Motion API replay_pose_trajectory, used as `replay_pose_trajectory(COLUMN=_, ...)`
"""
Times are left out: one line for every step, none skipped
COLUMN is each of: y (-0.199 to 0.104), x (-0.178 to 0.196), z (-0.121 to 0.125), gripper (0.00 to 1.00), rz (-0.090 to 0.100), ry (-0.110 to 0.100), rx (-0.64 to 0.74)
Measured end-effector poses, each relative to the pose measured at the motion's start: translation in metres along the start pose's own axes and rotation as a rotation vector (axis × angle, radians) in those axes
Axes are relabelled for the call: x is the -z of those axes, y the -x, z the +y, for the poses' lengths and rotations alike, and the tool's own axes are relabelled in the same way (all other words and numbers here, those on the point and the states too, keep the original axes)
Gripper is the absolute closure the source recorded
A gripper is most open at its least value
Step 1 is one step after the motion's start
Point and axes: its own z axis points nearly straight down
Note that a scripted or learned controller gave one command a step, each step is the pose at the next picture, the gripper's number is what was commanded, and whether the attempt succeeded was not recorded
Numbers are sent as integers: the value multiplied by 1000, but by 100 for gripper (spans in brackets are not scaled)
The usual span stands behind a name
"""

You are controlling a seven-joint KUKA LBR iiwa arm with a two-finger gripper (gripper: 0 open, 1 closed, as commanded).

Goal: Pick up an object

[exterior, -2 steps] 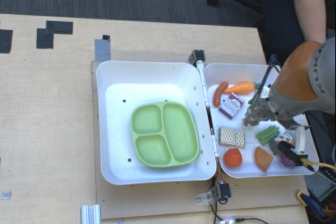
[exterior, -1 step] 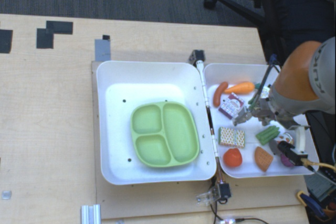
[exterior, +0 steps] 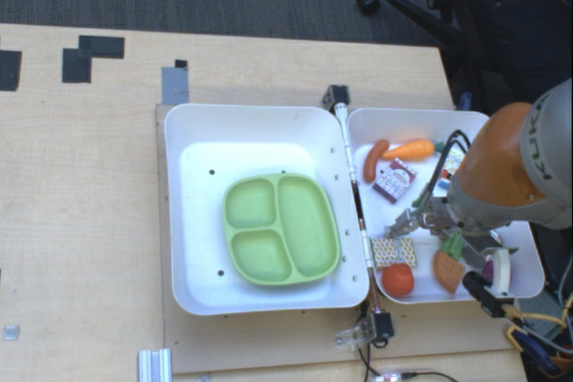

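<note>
Camera view, looking down at a slant: two white bins side by side on the bench. The left bin (exterior: 179, 219) holds a green divided plate (exterior: 281, 229), three compartments, nothing in them. The right bin (exterior: 534, 268) holds the small toy food I am to choose from.

My arm comes in from the right, orange band over the right bin. My gripper (exterior: 414, 223) sits low near the bin's left wall. Whether it is released or clenched I cannot tell from this angle, and I see nothing gripped.

Candidates, right bin:
- red tomato (exterior: 397, 280), near left corner, just beside a speckled cracker-like square (exterior: 395, 251).
- orange carrot (exterior: 410, 150) at the far end, lying crosswise, next to a red sausage (exterior: 375, 159).
- small maroon packet (exterior: 393, 181) below those.
- orange piece with green top (exterior: 448, 268), under my wrist, partly hidden.

Judgement: all look like light, hard plastic, smooth, likely slippery. The tomato is round and may squirt out of a pinch; take it across its middle. The carrot offers the better hold: across its thick end, jaws square to its length.
</note>
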Motion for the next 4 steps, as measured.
replay_pose_trajectory(y=0, x=11, z=2, gripper=100, rz=0, ry=5, rx=2)
replay_pose_trajectory(y=-1, x=11, z=2, gripper=0, rz=0, ry=5, rx=2)
replay_pose_trajectory(y=-1, x=21, z=3, gripper=100, rz=0, ry=8, rx=4)
replay_pose_trajectory(y=-1, x=21, z=3, gripper=0, rz=0, ry=8, rx=4)
